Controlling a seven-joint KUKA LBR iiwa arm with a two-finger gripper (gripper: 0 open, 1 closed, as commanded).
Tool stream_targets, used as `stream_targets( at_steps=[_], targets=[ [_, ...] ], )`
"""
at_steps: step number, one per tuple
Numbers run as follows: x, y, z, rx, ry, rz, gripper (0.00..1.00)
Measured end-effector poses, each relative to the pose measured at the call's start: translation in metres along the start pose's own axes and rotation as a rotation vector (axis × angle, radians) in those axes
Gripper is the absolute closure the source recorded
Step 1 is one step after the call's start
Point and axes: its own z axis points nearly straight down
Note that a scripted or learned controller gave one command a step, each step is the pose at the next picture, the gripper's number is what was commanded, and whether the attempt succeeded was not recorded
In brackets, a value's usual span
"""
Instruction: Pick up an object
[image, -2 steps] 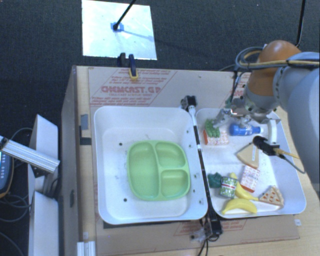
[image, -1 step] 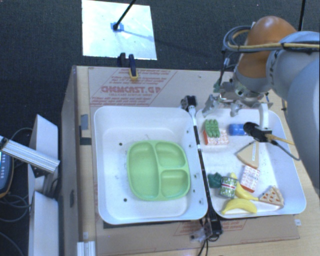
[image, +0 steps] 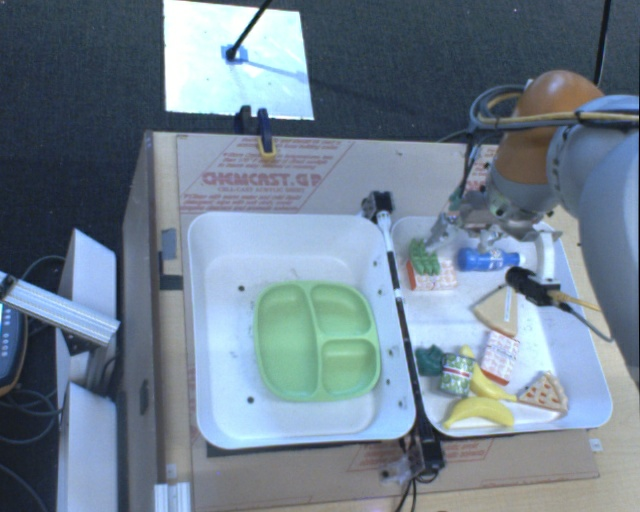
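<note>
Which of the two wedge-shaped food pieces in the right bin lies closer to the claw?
The plain tan wedge mid-bin, just below the claw. The red-topped pizza slice sits farther off, at the front corner.

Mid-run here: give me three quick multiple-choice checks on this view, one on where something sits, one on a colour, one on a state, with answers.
1. Where is the light green divided plastic tray?
A. left bin
B. right bin
C. on the bench outside the bins

2. What colour is the plastic banana?
A. red
B. yellow
C. blue

3. How does the small blue bottle sit?
A. upright
B. lying on its side
C. held in the end effector

Answers:
A, the light green divided plastic tray rests on the left bin floor.
B, the plastic banana in the right bin is yellow.
C is wrong; B, the small blue bottle lies flat near the end effector.
</note>
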Motion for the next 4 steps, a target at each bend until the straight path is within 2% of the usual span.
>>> stream_targets(
  at_steps=[1, 2, 3, 4],
  targets=[
    [0.009, 0.001, -0.003, -0.003, 0.001, -0.002, 0.00],
    [0.013, 0.003, 0.017, -0.009, 0.000, -0.002, 0.00],
    [0.018, 0.005, 0.033, -0.008, 0.003, -0.004, 0.00],
    [0.018, 0.005, 0.026, -0.016, 0.000, -0.005, 1.00]
  ],
)
